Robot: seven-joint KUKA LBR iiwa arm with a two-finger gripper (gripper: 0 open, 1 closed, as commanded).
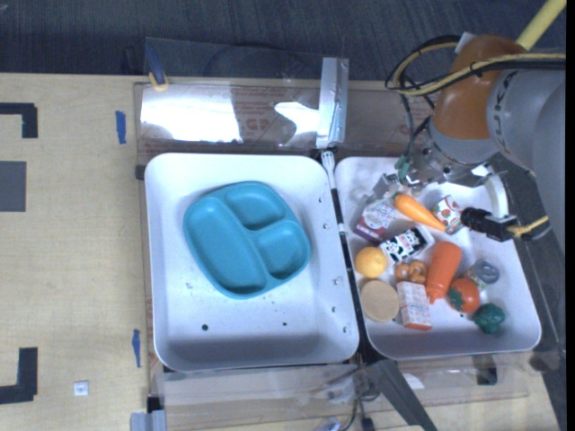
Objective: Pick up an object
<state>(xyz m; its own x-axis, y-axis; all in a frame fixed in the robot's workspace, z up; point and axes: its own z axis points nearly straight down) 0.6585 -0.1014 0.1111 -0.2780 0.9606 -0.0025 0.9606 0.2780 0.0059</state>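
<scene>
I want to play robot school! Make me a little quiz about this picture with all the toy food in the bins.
1. True or false: the blue divided plastic plate lies in the left white bin.
2. Which lies nearest the right white bin's front right corner? A. round yellow toy lemon B. dark green toy vegetable C. long orange toy carrot
3. Fill in: the flat tan round toy biscuit lies just in front of the toy ____.

Key: 1 true; 2 B; 3 lemon.
</scene>
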